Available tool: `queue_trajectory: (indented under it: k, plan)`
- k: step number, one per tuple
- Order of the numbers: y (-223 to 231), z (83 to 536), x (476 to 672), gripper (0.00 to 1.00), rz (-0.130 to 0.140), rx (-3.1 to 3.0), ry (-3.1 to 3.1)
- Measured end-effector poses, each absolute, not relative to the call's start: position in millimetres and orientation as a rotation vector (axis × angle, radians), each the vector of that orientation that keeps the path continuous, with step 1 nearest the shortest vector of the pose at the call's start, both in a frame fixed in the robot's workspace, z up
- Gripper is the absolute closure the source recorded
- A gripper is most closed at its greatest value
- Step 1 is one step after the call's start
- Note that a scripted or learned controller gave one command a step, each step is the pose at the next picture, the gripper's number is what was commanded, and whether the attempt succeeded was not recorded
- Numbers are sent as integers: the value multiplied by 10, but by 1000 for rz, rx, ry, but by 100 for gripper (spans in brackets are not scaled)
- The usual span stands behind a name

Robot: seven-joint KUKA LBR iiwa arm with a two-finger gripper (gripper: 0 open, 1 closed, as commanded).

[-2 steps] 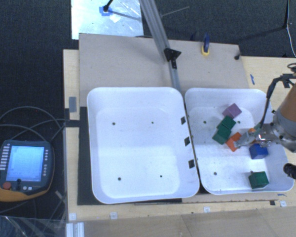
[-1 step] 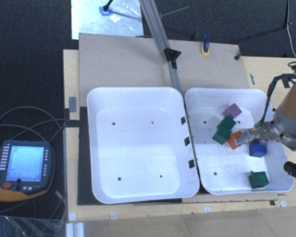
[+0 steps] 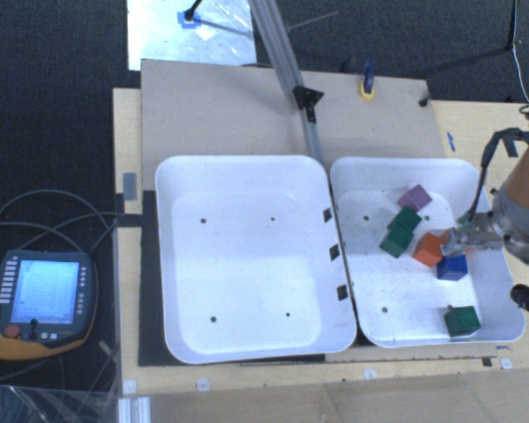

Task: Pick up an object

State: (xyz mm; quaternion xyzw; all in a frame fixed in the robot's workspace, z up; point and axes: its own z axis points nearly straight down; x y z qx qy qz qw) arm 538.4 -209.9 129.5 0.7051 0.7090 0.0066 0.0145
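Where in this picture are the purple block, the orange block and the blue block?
purple block [image 3: 414, 197], camera view, on its top face.
orange block [image 3: 428, 249], camera view, on its top face.
blue block [image 3: 451, 268], camera view, on its front face.

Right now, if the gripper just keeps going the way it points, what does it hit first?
Likely the orange block. The gripper reaches in from the right and points left, low over the right bin, and the orange block lies just ahead of its tip. The blue block sits just below that line. Height is unclear from above.
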Motion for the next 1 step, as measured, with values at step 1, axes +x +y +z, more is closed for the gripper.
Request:
queue_trajectory:
  k: [1]
  plan:
    - [-2113,1931,5455,100,6,2210,2221]
